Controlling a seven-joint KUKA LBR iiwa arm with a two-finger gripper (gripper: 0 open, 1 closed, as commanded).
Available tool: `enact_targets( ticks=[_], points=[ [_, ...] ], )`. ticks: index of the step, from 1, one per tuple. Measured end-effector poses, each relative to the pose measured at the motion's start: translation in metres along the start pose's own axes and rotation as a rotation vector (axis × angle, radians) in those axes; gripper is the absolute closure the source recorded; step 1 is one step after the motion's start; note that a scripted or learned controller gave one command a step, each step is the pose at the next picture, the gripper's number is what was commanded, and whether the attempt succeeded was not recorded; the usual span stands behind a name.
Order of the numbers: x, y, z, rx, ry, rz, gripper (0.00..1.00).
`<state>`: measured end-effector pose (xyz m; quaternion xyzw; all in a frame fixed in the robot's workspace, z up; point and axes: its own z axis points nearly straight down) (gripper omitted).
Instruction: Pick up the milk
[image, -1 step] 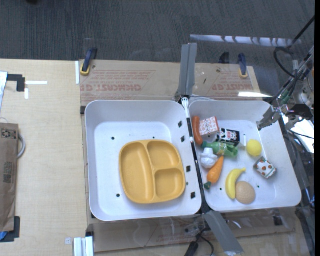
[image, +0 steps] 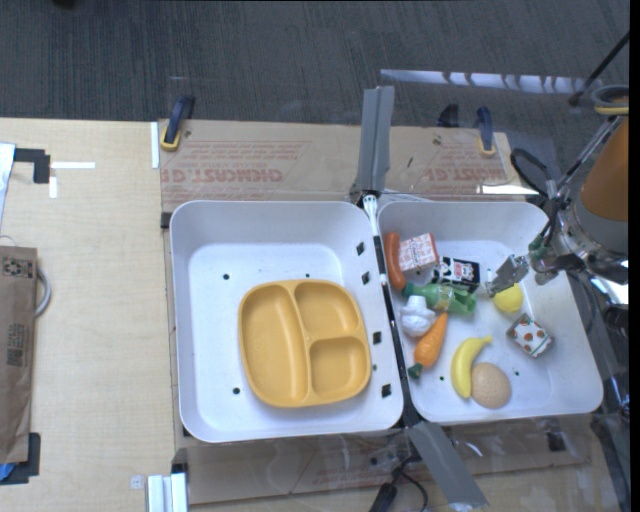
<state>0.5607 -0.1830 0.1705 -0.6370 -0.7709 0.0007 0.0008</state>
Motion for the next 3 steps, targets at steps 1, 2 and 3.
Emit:
enact_targets(
  ticks=[1,2,3],
  points=[
    [-0.032,-0.041,0.027,-0.002,-0.001,-0.280,0.00],
    [-0.045,0.029,0.046,-0.004,-0.002,-0.296,0.00],
    [-0.025,-0.008,0.034,-0.004,-0.003,-0.512,0.00]
  ],
)
